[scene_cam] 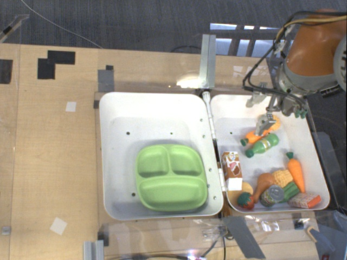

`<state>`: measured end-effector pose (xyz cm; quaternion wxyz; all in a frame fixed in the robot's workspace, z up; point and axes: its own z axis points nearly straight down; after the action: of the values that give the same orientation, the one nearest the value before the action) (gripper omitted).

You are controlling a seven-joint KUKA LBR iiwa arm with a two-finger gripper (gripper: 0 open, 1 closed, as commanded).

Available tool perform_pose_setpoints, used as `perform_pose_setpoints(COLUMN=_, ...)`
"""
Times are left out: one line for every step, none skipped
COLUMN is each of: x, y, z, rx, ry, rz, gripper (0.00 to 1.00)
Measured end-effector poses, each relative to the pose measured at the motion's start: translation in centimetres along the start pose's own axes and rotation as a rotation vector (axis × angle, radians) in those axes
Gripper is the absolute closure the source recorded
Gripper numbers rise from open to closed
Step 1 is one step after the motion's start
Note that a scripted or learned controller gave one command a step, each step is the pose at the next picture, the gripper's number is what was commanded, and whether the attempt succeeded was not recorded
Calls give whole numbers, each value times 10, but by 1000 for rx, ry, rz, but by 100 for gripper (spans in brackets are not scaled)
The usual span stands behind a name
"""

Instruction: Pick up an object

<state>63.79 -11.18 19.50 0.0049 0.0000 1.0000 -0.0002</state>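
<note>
End effector (267,124) sits low in the right bin (227,108), upper half, right over an orange toy carrot (259,135) lying next to a green toy bottle (262,145). Fingers point down at the carrot's upper end; can't tell if they're open or closed, or if anything is actually gripped. Rest of the right bin: small brown-and-white carton (232,167) against the left wall, second carrot (295,172) near the right side, clutter of toy food along the lower edge incl. corn cob (281,176) and a can (271,194). Left bin (124,112) holds a green divided tray (171,176), lower centre. Both bins side by side on the tabletop (49,161).
</note>
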Motion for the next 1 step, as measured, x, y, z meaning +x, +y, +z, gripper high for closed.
perform_pose_setpoints(x=-4, y=3, z=92, rx=2, ry=-12, rz=-45, gripper=0)
